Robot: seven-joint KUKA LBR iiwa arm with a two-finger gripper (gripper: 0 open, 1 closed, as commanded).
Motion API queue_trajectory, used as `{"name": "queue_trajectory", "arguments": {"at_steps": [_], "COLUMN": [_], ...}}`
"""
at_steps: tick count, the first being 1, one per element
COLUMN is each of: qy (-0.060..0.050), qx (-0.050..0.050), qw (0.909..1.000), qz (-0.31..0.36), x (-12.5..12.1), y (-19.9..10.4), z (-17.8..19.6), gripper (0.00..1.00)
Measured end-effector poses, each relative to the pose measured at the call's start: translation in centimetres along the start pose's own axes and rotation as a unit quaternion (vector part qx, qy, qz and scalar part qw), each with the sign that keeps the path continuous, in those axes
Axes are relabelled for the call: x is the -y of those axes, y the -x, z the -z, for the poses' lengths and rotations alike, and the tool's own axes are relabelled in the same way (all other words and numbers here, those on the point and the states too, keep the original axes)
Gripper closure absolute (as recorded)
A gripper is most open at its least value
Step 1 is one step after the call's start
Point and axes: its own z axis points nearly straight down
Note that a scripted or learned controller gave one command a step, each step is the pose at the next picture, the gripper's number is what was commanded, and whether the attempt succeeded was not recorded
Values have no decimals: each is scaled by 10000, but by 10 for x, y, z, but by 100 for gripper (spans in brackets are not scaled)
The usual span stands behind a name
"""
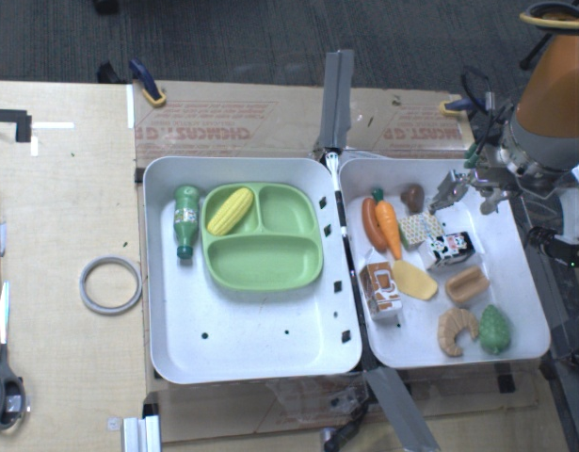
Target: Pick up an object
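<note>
My gripper (468, 197) hangs over the far right part of the right bin (529, 281), open, with nothing between its fingers. Just below it lies a black-and-white milk carton (450, 248), with a waffle piece (419, 228) to that carton's left. Further left are a carrot (389, 226) and a red sausage (371, 224), with a small brown piece (412, 197) behind them. Toward the front lie a yellow cheese wedge (416, 281), a brown carton (381, 291), a bread roll (466, 285), a croissant (457, 330) and a green broccoli (494, 329).
The left bin (251, 347) holds a green divided plate (264, 252) with a corn cob (229, 210) in it, and a green bottle (185, 220) beside it. On the bench to the left lie a tape ring (110, 283) and scissors (5, 384).
</note>
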Motion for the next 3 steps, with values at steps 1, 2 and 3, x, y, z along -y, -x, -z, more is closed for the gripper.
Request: {"name": "queue_trajectory", "arguments": {"at_steps": [1, 2, 3], "qy": [4, 40, 70], "qx": [2, 14, 34], "qw": [9975, 9810, 9813], "qz": [701, 1939, 1924], "x": [-44, -41, -43], "y": [-39, -36, -34], "z": [-64, -127, -117], "gripper": [0, 0, 100]}}
